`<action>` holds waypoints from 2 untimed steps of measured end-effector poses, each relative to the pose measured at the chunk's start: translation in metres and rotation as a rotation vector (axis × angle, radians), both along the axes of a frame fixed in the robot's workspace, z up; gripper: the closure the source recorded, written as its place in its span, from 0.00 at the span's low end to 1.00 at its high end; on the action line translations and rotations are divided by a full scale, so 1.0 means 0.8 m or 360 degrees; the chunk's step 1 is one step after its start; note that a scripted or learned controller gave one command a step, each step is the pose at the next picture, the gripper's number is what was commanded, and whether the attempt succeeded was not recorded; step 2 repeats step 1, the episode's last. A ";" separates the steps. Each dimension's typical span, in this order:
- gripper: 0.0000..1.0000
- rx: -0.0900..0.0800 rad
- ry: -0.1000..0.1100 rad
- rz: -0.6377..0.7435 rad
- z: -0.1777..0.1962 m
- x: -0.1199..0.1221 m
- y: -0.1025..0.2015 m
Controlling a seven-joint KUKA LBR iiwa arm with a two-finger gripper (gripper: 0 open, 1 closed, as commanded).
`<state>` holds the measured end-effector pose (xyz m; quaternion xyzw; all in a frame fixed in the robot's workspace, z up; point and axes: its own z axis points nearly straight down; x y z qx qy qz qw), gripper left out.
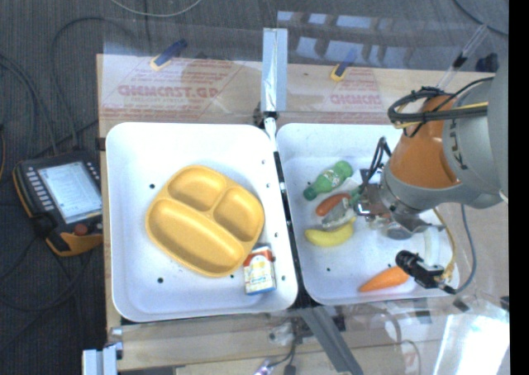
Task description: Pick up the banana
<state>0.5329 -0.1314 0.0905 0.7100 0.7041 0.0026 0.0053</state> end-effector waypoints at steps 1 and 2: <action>1.00 0.0004 -0.0006 0.0003 0.013 0.002 0.002; 1.00 0.0004 -0.0006 0.0003 0.013 0.002 0.002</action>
